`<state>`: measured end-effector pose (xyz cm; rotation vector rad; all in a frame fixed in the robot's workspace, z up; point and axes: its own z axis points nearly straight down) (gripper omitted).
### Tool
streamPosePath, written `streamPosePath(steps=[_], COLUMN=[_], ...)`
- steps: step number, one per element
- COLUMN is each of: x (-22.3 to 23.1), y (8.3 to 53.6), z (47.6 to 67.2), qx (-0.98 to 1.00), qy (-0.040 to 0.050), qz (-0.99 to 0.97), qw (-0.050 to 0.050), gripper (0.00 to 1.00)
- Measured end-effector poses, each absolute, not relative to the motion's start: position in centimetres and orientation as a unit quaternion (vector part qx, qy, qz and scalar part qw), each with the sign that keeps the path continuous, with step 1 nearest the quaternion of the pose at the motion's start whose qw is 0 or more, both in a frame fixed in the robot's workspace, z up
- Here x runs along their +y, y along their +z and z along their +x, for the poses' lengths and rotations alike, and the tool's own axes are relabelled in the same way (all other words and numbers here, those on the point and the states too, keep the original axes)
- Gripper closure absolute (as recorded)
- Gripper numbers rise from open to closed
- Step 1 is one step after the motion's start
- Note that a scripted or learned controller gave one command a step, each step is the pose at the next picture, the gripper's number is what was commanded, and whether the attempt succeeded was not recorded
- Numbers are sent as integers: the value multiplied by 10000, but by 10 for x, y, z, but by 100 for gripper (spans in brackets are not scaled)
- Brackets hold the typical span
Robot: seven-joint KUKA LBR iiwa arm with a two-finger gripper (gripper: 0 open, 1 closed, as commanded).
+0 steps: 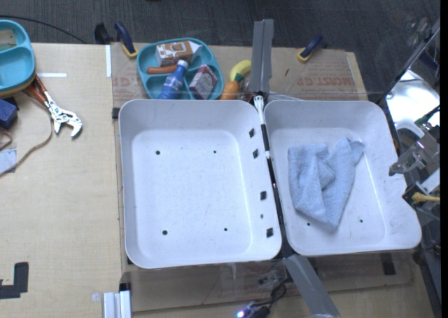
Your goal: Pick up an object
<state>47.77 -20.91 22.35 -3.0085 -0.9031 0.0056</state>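
Note:
A crumpled light blue-grey cloth lies in the right bin, spread from its middle toward the far right corner. My gripper sits at the view's right edge, just outside the right bin's right rim, about level with the cloth and well apart from it. Only dark metal parts of it show there, partly cut off by the frame. The left bin stands beside the right one, with a grey divider between them.
Behind the bins a teal tray holds a bottle, a box and packets, with a banana next to it. A wrench and a teal dish lie on the wooden bench at left. Clamps grip the bench's far edge.

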Motion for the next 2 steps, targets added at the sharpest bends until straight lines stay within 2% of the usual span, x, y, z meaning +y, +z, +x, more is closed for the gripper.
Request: streamPosePath(steps=[1, 2], x=[-222, -222], y=[184, 147], z=[484, 476], qx=[-1020, -1003], qy=[28, 29], qz=[-9948, -9950], qw=[10, 14], gripper=[0, 0])
